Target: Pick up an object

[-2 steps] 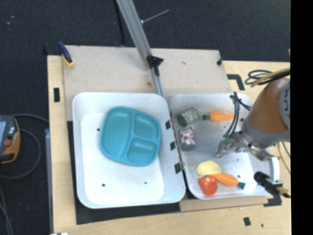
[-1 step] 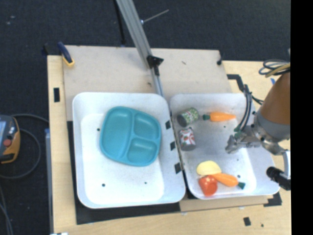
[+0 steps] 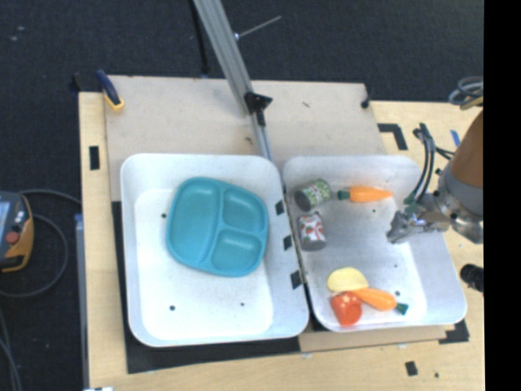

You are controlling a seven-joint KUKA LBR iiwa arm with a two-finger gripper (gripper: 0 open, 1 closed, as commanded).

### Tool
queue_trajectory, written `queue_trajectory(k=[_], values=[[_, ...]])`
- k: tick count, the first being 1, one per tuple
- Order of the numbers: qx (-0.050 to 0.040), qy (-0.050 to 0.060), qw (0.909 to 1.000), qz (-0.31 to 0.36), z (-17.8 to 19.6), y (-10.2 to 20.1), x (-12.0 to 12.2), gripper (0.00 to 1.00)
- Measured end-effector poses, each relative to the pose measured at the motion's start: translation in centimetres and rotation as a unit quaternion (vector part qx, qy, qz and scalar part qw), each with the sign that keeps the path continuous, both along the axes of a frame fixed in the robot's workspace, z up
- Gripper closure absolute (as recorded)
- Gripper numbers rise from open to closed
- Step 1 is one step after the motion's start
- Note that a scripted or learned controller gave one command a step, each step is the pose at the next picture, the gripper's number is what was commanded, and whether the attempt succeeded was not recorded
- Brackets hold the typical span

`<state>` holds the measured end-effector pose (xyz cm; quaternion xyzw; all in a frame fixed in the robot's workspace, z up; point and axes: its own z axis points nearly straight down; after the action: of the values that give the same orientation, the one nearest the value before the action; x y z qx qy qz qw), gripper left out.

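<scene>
Two white bins sit side by side on the counter (image 3: 228,116). The left bin (image 3: 146,308) has a blue plate (image 3: 218,226) with three sections in it. The right bin (image 3: 431,287) has the toys. Near its top edge lie a green can (image 3: 313,193) and a carrot (image 3: 366,193). A small silver can (image 3: 312,231) lies just below the green one. Near the bottom edge sit a yellow lemon (image 3: 347,279), a red tomato (image 3: 347,309) and another carrot (image 3: 378,299), all close together. The tool (image 3: 400,228) hangs over the right side of the right bin, on a bare patch. It touches none of the toys. I cannot tell how its tips stand.
</scene>
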<state>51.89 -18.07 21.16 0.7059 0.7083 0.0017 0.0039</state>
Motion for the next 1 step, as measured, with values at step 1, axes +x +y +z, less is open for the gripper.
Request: queue_trajectory(k=[1], values=[[0.0017, 0.002, 1.0000, 0.002, 0.75, 5.28, 2.20, 1.00]])
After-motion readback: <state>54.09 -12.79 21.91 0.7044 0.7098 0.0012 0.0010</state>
